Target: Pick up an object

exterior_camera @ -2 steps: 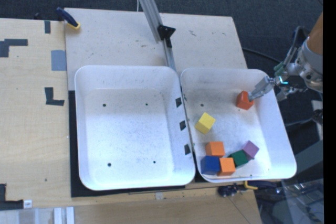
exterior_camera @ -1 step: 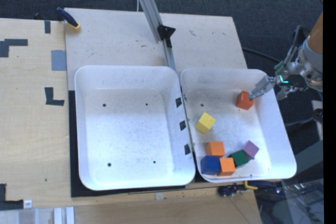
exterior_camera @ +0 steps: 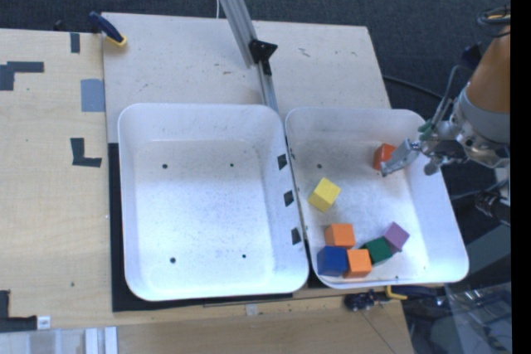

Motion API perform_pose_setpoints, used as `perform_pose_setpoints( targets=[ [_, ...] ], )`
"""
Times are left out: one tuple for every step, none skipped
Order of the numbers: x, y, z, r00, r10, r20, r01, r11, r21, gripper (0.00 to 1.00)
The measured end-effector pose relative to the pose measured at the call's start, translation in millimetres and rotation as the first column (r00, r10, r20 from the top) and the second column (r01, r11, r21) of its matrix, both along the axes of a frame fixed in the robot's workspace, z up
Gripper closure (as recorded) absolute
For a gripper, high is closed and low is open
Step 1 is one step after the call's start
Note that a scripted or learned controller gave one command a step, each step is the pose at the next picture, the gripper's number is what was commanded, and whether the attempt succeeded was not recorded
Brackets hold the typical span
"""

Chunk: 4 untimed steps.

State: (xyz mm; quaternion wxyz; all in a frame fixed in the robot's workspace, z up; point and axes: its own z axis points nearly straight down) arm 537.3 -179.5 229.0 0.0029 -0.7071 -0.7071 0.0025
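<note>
My end effector (exterior_camera: 401, 159) hangs over the right bin (exterior_camera: 436, 203), near its far right wall, and I cannot tell how it is set. A small orange-red block (exterior_camera: 383, 154) sits right against its tip, but whether I am pinching that block or only touching it is unclear. Further left in the same bin lies a yellow cube (exterior_camera: 324, 194), on its own. Near the front wall a cluster sits close together: an orange cube (exterior_camera: 338, 235), a blue cube (exterior_camera: 332, 261), a second orange cube (exterior_camera: 358, 262), a green block (exterior_camera: 379, 249) and a purple block (exterior_camera: 397, 235). The left bin (exterior_camera: 133, 203) stands beside it on the desk (exterior_camera: 50, 178).
</note>
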Motion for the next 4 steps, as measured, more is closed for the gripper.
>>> perform_pose_setpoints(
  targets=[
    [-0.2,0.6,-43.7,1.000,0.001,0.001,-0.001,1.000,0.000,0.00],
    [4.2,1.0,-106.5,1.000,0.001,0.000,-0.001,1.000,0.001,0.00],
    [5.5,0.9,-92.9,1.000,0.002,0.005,-0.002,1.000,0.000,1.00],
    [9.2,-2.8,-30.3,1.000,0.001,0.013,-0.001,1.000,-0.003,1.00]
  ],
)
